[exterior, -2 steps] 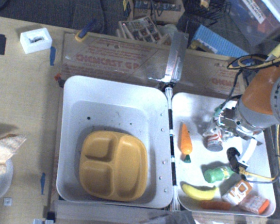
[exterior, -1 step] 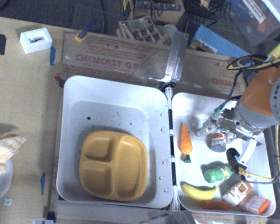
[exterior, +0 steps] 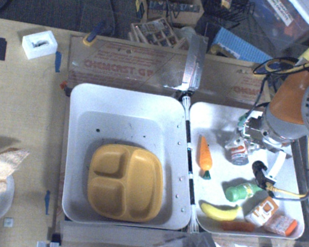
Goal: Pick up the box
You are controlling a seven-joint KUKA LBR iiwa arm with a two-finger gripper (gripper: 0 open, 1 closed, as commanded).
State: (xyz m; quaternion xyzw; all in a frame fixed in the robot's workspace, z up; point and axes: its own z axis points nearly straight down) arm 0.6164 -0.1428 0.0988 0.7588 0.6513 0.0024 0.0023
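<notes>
Box point(exterior: 264, 210), orange and white, lies tilted in the right bin point(exterior: 224, 116), toward its near right corner, not held. Green bottle point(exterior: 242, 191) is just beside it, and banana point(exterior: 219, 211) lies along the near wall. Gripper point(exterior: 247, 131) hangs apart from the box, over a can point(exterior: 239, 154); cannot tell whether it is released or clenched. Carrot point(exterior: 205, 154) lies by the bin's left wall. Left bin point(exterior: 88, 104) holds a yellow tray point(exterior: 126, 180).

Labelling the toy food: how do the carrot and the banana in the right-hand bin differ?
The carrot is orange with a green tip, while the banana is yellow. The carrot is straight and lies lengthwise by the bin's left wall, but the banana is curved and lies crosswise near the front wall. Both lie in the right-hand bin.
</notes>
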